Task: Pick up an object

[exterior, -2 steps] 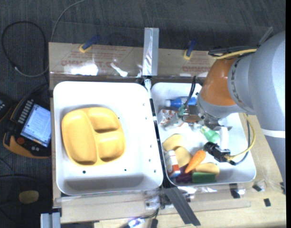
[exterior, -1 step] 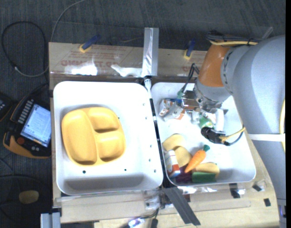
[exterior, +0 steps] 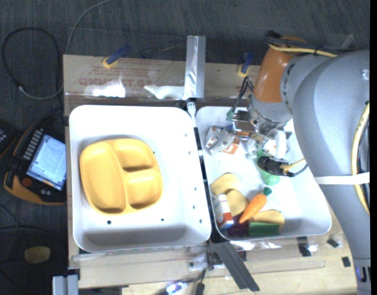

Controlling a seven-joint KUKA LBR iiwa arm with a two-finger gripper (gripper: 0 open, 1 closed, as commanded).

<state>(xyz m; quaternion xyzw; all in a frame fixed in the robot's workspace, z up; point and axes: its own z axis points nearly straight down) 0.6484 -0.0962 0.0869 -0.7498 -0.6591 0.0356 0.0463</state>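
My gripper [exterior: 228, 137] reaches down into the back of the right bin [exterior: 299, 192], over a small white and orange item [exterior: 222, 141] near the bin's back left corner. The arm's grey body and orange band cover the bin's back right. Toward the front of that bin lie a pale yellow piece [exterior: 225, 183], an orange carrot [exterior: 253, 206], a green block [exterior: 264, 229], a dark purple piece [exterior: 238, 229] and a red and white can [exterior: 223, 211]. A green round item [exterior: 269, 177] sits beside a black and yellow part just below the wrist.
The left bin [exterior: 170, 128] holds a yellow divided tray [exterior: 120, 174]. A cardboard sheet with tape runs along the back of the bench. A handheld pendant with a screen [exterior: 43, 165] lies on the floor at the left, with cables nearby.
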